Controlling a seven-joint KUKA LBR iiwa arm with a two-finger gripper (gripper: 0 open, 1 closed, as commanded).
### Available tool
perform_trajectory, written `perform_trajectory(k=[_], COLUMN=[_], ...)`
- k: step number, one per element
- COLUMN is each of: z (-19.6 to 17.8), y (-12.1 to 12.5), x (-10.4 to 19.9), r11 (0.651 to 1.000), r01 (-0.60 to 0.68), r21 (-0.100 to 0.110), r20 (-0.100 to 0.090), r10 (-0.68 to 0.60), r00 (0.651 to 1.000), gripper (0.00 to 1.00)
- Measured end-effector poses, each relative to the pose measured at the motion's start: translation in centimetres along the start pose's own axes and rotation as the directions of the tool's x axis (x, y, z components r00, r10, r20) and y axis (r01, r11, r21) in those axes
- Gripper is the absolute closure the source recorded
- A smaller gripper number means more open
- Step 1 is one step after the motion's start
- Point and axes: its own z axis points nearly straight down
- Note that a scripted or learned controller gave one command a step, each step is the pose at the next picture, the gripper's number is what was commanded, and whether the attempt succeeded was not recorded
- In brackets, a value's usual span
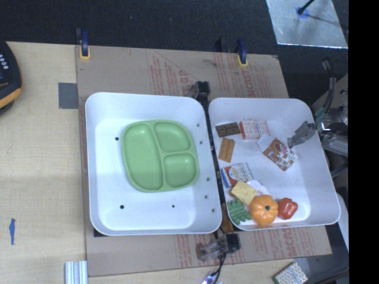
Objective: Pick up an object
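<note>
2 white bins are seen side by side on the bench. The left bin (100, 158) is taken up by a green divided plate (160, 155) with 3 compartments, ringed by bare white floor on all sides.

In the right bin (320, 182), the objects are crowded along the left wall and the near edge: a brown bar (227, 129), a tan wafer (226, 150), a printed packet (253, 128), a small card (239, 172), a yellow block (243, 191), a green leafy piece (237, 212), an orange pumpkin (264, 209) and a red pepper (287, 208), the last 2 touching. A brown-and-white packet (278, 154) lies apart, nearer the middle.

The gripper (299, 136) is seen at the right bin's far right edge, just beside that packet; nothing is visible between its fingers, and whether they are spread or closed cannot be told. Open floor is left along the right wall.
</note>
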Motion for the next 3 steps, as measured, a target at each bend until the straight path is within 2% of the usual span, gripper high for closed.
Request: perform_trajectory(k=[1,2,3], z=[13.3,9.7,3.4], y=[5.4,4.3,0.3], x=[-1.8,5.5,2.2], r11=[1.0,1.0,1.0], r01=[0.001,0.007,-0.005], r21=[-0.011,-0.001,-0.004], r20=[0.001,-0.003,0.001], r10=[-0.001,-0.007,0.005], r00=[1.0,1.0,1.0], gripper=[0.0,0.0,0.0])
